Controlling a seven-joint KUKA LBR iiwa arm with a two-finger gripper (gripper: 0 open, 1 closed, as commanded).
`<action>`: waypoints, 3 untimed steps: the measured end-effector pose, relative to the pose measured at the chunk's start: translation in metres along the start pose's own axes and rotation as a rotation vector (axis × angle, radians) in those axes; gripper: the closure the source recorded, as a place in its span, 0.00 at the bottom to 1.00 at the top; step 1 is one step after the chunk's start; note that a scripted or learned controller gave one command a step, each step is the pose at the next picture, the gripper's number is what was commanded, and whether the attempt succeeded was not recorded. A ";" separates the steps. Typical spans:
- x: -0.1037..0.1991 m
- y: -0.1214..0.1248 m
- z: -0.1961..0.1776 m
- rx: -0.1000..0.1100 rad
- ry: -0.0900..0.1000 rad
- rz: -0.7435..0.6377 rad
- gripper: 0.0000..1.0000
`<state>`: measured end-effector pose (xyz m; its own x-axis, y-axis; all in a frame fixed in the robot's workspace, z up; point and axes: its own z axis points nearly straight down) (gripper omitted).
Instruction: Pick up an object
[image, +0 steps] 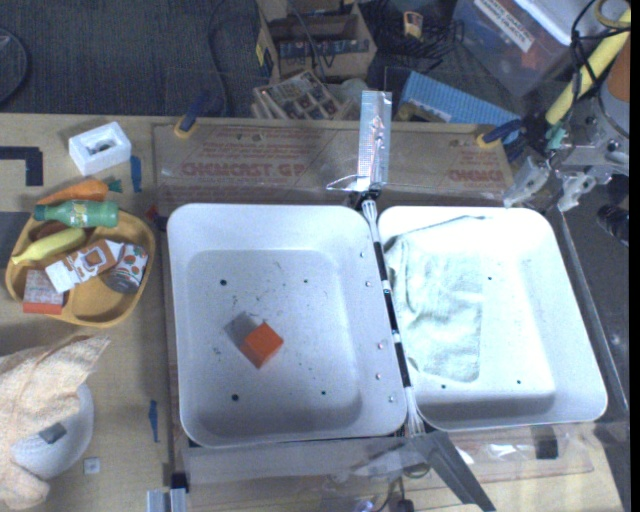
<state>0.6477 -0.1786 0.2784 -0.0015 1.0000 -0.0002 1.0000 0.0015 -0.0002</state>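
Observation:
An orange cube (263, 344) with a grey face lies in the left bin (200, 240), a little left of its middle. A white cloth (440, 310) is spread over the left half of the right bin (570, 330). My gripper (547, 186) hangs at the upper right, just beyond the right bin's far edge and well away from the cube. Its two fingers stand apart, open, with nothing between them.
A tan bowl (70, 305) with toy food and packets sits left of the bins, with a small white box (99, 147) behind it. A beige cloth (45, 400) lies at the lower left. A metal post (374, 140) rises behind the seam between the bins.

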 end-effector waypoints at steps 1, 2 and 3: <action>0.000 0.001 -0.011 -0.004 -0.003 -0.002 1.00; 0.001 0.001 -0.011 -0.004 -0.003 -0.003 0.00; 0.051 -0.025 -0.002 0.000 0.000 -0.122 0.00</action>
<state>0.6228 -0.1276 0.2805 -0.1228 0.9924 0.0001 0.9924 0.1228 -0.0005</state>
